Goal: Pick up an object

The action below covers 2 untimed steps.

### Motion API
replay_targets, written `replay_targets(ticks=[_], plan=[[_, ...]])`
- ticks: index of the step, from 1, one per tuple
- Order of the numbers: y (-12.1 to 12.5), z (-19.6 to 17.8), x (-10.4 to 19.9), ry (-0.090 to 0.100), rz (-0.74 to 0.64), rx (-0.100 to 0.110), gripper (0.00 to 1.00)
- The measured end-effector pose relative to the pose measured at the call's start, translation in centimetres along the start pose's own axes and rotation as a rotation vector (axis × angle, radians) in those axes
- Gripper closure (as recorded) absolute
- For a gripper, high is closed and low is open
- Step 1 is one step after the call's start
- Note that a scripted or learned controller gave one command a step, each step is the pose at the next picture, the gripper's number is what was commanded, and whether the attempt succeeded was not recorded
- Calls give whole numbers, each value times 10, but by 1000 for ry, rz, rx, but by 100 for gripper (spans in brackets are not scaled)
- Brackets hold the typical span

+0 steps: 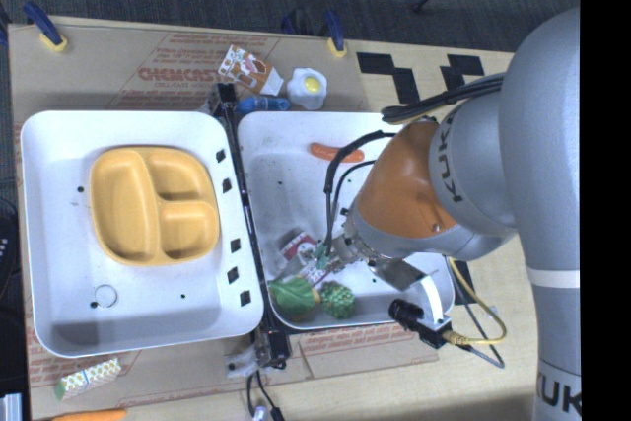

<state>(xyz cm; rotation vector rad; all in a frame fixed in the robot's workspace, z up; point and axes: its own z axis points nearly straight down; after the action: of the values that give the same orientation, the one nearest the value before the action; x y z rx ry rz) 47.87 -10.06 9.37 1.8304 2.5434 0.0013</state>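
Yellow divided tray (pixel 153 204) in left bin (pixel 39 212); blue clamps (pixel 44 27) on cardboard edge

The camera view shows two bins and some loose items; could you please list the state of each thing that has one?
Yellow divided tray: lying flat in the left bin, right way up.
Green toy: lying in the right bin, near the front wall.
Orange carrot-like piece: lying flat near the back of the right bin.
Gripper: low over the right bin; its grip cannot be told.
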Motion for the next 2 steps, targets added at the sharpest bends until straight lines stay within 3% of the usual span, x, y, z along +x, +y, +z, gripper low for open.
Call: replay_targets(ticks=[2], plan=[[0,0,0,0,-1,0,0]])
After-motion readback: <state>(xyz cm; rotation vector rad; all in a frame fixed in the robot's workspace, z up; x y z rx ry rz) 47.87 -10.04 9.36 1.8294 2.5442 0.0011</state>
